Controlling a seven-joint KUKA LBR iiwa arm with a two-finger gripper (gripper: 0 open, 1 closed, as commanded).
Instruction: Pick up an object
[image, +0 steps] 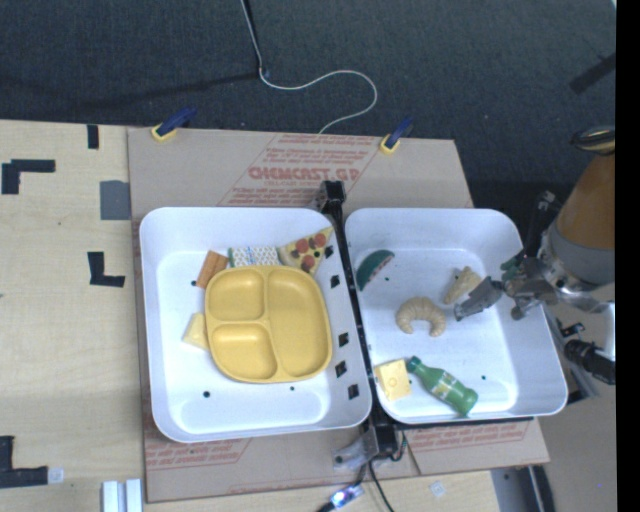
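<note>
The right bin (500, 225) holds a tan croissant (422, 316), a small beige piece (462, 284), a green bottle (443, 387) lying on its side, a yellow cheese wedge (394, 380) and a green slice (374, 264). My gripper (488, 298) reaches in over the bin's right side, low and just right of the beige piece and the croissant. Nothing is visibly held in it. The grey arm with its orange band (590, 215) stands at the right edge.
The left bin (160, 300) carries a yellow divided plate (268, 322) with several small food pieces along its top and left sides. A black divider (345, 300) runs between the bins. Cardboard lies under both bins.
</note>
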